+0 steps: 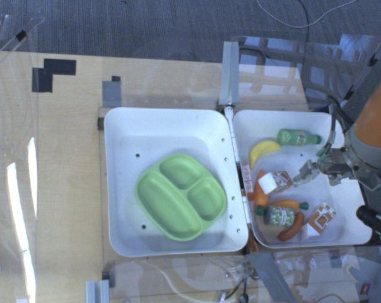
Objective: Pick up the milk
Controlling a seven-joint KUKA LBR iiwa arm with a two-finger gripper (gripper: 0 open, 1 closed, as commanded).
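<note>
1. Pincer (306,171) hangs over the middle of the right bin (348,235), reaching in from the right on the grey arm (373,137) with its orange band; its thin fingers look spread apart with nothing between them.
2. Just left of the fingertips, a small milk carton (274,182) with a white and red-brown face lies in the right bin, close to the wall shared by the two bins.
3. A second small carton (321,218) lies near the bin's front right corner.
4. Around the milk carton lie a banana (264,150), a green bottle (298,137), a carrot (285,204), a green can (279,216) and a sausage (290,231).
5. On the table (64,169), the left bin (124,137) holds a green divided plate (181,196).
</note>
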